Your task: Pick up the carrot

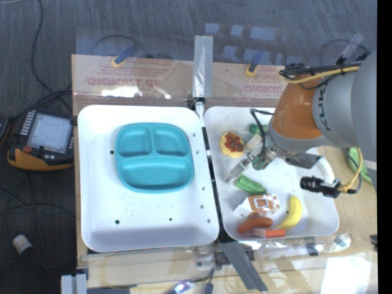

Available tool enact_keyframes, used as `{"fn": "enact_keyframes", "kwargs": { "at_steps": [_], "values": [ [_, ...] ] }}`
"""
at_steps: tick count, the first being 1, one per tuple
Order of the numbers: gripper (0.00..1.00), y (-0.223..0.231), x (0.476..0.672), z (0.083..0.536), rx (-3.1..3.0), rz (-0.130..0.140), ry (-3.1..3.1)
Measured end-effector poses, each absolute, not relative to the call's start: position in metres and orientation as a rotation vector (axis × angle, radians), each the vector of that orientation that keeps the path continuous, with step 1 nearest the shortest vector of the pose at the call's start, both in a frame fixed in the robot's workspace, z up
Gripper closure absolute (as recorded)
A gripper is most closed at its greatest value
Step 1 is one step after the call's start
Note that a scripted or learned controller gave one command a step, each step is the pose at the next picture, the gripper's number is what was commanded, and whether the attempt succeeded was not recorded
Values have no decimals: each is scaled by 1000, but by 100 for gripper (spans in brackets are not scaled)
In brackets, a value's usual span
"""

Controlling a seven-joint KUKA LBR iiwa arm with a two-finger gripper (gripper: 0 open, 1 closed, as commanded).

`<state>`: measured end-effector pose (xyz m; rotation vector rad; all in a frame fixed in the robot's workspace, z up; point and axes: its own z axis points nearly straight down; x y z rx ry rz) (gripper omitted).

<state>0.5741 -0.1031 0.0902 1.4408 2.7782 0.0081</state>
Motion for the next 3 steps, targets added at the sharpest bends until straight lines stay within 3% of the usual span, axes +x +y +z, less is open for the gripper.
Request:
{"fn": "enact_keyframes", "kwargs": {
  "at_steps": [1,2,3],
  "values": [
    [0,-112,615,89,1516,6,2743],
    [0,-61,559,184,1426,0,2800],
    [0,-106,531,91,1129,2,2926]
  ]
}}
